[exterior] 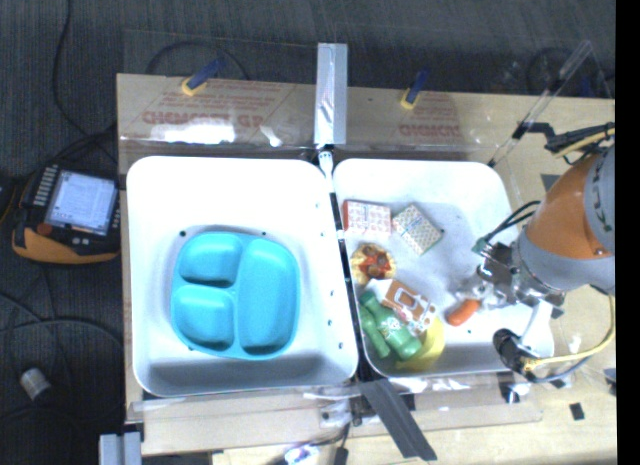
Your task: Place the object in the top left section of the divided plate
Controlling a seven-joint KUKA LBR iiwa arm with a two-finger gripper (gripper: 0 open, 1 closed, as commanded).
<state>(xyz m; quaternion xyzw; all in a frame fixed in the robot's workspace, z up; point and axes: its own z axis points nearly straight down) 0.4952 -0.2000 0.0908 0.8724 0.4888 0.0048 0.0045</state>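
Note:
A light blue divided plate (238, 293) lies in the left bin (150, 203); its top left section (210, 256) holds nothing. My gripper (492, 278) is low over the right bin (470, 183), near that bin's right side, below the arm's orange band (570, 208). A small orange object (461, 311) lies on the bin floor just below and left of the gripper. Whether it touches the gripper is unclear.
Along the right bin's left side lie a red-and-white patterned box (367, 217), a pale patterned cube (417, 228), a red-yellow item (372, 263), an orange-and-white packet (408, 303), a green bottle (385, 331) and a yellow piece (432, 343). A ridge (338, 253) divides the bins.

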